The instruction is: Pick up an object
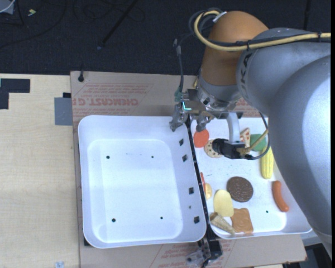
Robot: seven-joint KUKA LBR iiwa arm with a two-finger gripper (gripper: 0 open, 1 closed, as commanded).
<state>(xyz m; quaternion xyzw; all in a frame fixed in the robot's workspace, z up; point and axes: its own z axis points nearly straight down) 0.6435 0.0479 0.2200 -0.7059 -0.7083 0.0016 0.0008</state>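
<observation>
Camera view, above the bench: I, the gripper (201, 126), hang over the far end of the right bin (290, 223), up and to the left of the brown patty (240, 188) that lies near that bin's middle. An orange-red piece (201, 139) sits directly under me, up-left of the patty and close to the wall between the bins. It looks like the likeliest thing to pick. Whether my jaws stand wide or narrow, or have closed on that piece, I cannot tell from this angle, so I claim no hold.

Around the patty lie the other choices. A yellow corn cob (266, 163) is up-right of it and a sausage (280, 196) to its right. A pale yellow slice (223, 203) is down-left, with a piece of toast (243, 220) below. A speckled cookie (213, 148) lies up-left, near the orange-red piece. The left bin (86, 149) lies well left of the patty.

By my reading, the reach is made; a confirmed grip and the lift are left to do.
</observation>
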